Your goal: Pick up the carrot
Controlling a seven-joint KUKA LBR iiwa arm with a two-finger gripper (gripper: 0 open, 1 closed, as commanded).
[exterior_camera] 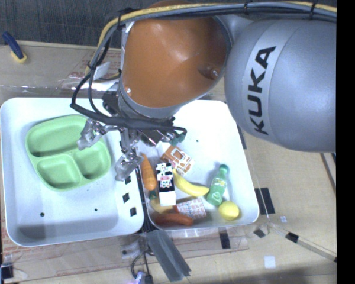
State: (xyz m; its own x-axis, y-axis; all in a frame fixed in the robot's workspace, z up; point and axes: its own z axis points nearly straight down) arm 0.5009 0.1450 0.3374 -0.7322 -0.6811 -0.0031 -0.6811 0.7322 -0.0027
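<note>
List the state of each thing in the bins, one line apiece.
Carrot: lying in right bin by the divider, not gripped.
Gripper: low over the divider, beside the carrot.
Green tray: flat in left bin.
Banana: lying flat.
Green bottle: on its side.
Lemon: resting near the corner.
Milk carton: lying down.

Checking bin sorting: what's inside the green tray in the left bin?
The green tray shows three compartments, all bare green where visible. Its right edge is partly covered by the gripper and cables, so that strip can't be checked.
</note>
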